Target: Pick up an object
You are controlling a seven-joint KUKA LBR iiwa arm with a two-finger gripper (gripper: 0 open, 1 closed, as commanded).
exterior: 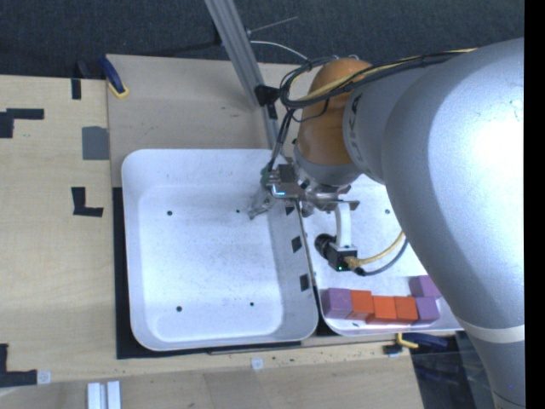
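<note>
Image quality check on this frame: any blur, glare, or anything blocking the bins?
Camera view: even, soft lighting, no harsh glare on the left bin; the close arm looks soft and bulky, covering much of the right bin; the claw area is small and slightly blurred; purple and orange blocks stay legible.

Arm [460, 169]: bulky, glossy silver-grey casing; orange band [328, 113] above wrist; black and yellow cables [383, 258]; small green light by wrist.

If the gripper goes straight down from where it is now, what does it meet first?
Probably the ridge where the two white bins join, or the left bin's floor just beside it. The gripper hangs over that edge. The purple and orange blocks lie well off this line. Depth is unclear.
</note>
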